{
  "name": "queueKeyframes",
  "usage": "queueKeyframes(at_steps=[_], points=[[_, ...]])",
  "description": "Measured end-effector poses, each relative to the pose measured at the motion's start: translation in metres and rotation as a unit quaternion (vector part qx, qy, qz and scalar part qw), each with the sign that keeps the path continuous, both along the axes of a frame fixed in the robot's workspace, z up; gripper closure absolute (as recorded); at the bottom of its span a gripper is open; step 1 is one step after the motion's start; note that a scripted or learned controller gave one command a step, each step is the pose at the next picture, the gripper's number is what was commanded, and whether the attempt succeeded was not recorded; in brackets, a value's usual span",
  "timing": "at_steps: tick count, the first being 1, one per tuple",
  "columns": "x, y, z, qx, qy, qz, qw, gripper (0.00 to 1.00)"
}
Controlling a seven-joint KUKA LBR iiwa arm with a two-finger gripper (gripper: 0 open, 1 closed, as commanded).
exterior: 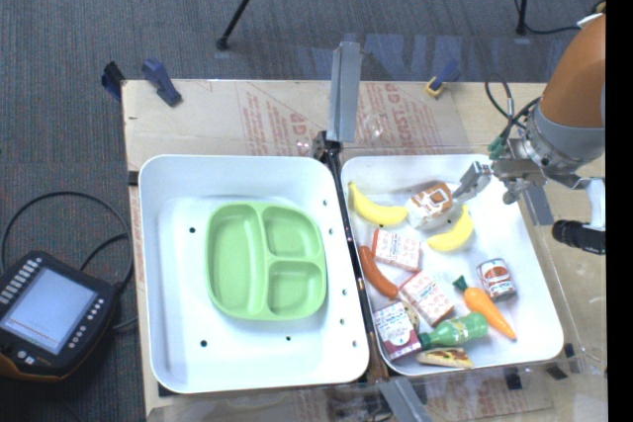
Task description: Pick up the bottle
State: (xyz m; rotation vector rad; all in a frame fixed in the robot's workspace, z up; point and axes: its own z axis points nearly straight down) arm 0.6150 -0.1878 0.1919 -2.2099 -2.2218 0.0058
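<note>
So the bottle [453, 332], the green one, lies on its side at the near edge of the right bin [539, 252], wedged between a carrot [487, 308], a carton [396, 329] and a pizza slice [444, 359]. The gripper [473, 181] hovers well apart from it, up over the far side by the bananas [377, 208]. Can't tell how wide the jaws are; nothing looks held. I'd come straight down across the bottle's narrow width, fingers clear of the carrot, since that clutter could easily get nudged.
</note>
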Motion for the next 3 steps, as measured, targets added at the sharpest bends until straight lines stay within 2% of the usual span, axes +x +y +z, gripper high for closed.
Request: queueKeyframes(at_steps=[1,2,3], points=[[0.000,0.001,0.005,0.0009,0.003,0.001,1.0000,1.00],[-0.094,0.018,-0.108,0.0003,0.001,-0.061,0.9981,1.00],[-0.141,0.072,-0.109,0.0007,0.001,0.013,0.9999,1.00]])
